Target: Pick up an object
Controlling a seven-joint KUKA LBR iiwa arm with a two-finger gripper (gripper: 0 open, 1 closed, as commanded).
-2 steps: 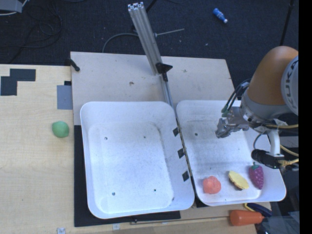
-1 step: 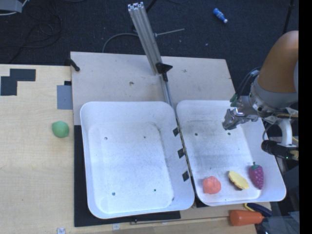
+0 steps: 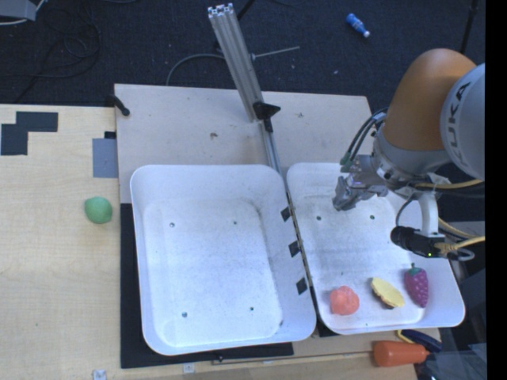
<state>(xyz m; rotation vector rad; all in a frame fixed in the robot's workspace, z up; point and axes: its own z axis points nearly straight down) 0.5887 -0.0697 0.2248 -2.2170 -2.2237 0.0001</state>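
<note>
Camera view is showing the gripper (image 3: 346, 199) hanging over the upper part of the right bin (image 3: 360, 236), with nothing between its tips; whether it is spread or closed I cannot tell from this slant, since the tips are merging into one dark cluster. The grey arm with its orange band (image 3: 428, 101) is reaching in above that bin.

Taking the right bin as the landmark, three candidate things are lying along its near edge, well apart from the gripper. A red-orange strawberry-like piece (image 3: 344, 300) is sitting toward the bin's near left corner. A yellow piece (image 3: 387, 293) is lying just right of it, near the middle of that edge. A purple grape cluster (image 3: 417, 285) is lying further right, close to the bin's right wall. The left bin (image 3: 214, 260) is sitting beside the right bin. A green ball (image 3: 98, 210) is resting on the wooden bench far beyond it, and an orange carrot-like thing (image 3: 400, 353) is lying just outside the right bin's near rim.

All three look like toy fruit, so I am judging them light, fairly stiff and smooth-skinned, likely to slip or roll under a poor pinch, but not fragile. The red piece seems the easiest target: it is standing apart from its neighbours, and closing across its widest middle should be giving the steadiest hold. The grapes are sitting too near the wall for easy finger clearance.
</note>
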